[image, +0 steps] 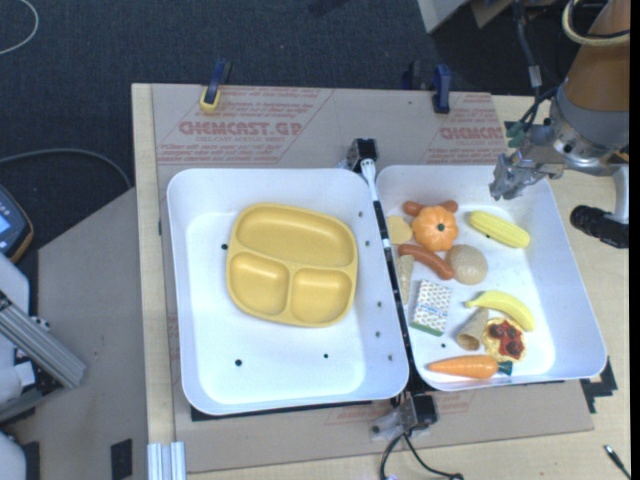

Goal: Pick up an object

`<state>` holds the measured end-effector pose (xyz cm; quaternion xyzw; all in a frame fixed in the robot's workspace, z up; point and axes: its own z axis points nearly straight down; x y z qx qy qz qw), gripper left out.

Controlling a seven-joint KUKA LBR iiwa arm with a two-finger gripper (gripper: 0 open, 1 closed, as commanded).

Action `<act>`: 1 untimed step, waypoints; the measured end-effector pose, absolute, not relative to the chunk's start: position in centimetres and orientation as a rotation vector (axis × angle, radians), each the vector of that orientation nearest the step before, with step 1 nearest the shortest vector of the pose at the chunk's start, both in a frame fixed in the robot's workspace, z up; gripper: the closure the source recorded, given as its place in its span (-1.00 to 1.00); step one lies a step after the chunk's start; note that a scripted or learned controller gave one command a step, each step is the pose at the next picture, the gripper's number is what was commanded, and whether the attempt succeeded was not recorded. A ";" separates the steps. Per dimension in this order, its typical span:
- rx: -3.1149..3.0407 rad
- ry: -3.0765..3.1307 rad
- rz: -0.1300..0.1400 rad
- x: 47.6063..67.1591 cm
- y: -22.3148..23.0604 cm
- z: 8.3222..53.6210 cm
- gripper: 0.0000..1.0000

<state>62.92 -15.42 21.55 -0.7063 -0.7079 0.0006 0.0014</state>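
Two white bins sit side by side on the bench; the left bin [190,268] holds a yellow divided plate [292,264], while the right bin [575,298] keeps the toy foods crowded together — handy for picking. The gripper [512,180] hangs over that bin's far edge, nothing between its jaws; whether they are parted I cannot tell. Just near of it lies the corn cob [499,229], likely the closest target — its long axis runs far-left to near-right. A banana [506,308], an orange pumpkin [435,227], a sausage [427,260] and a carrot [462,367] lie further off.
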 end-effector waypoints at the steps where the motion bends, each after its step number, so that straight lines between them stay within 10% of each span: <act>1: -2.215 -2.223 0.002 61.6 -10.2 21.5 1.00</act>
